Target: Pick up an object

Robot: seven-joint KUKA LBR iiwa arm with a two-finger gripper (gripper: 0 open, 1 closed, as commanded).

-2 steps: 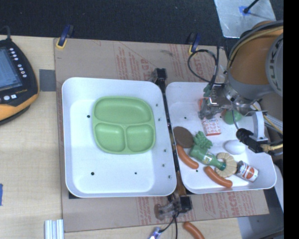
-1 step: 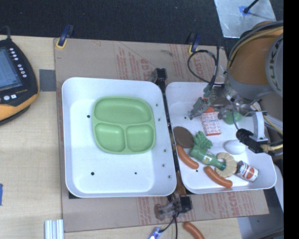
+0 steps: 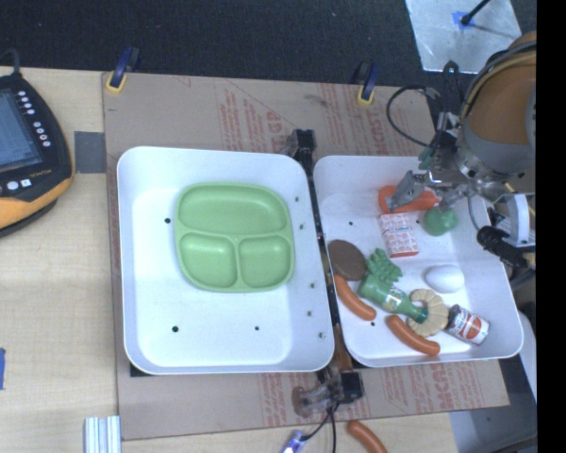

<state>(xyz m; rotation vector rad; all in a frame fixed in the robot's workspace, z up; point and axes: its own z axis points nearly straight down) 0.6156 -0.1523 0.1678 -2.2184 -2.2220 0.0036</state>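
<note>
The right bin (image 3: 502, 274) holds several small items. At its back lie an orange-red piece (image 3: 393, 199), a red-and-white packet (image 3: 399, 235) and a round green item (image 3: 441, 221). Farther forward are a brown oval (image 3: 346, 258), a green toy (image 3: 382, 266), a white egg (image 3: 443, 278), two sausages (image 3: 354, 298) (image 3: 413, 336), a green bottle (image 3: 392, 300), a tan ring (image 3: 430, 310) and a red-and-white bottle (image 3: 468, 326). My gripper (image 3: 423, 181) hangs low over the bin's back, right beside the orange-red piece and just above the green item.
The left bin (image 3: 141, 281) holds a green divided plate (image 3: 234, 234). A teach pendant (image 3: 14, 154) lies on the bench at far left. Clamps (image 3: 121, 70) (image 3: 365, 81) grip the cardboard's back edge. Another sausage (image 3: 369, 435) lies in front of the bins.
</note>
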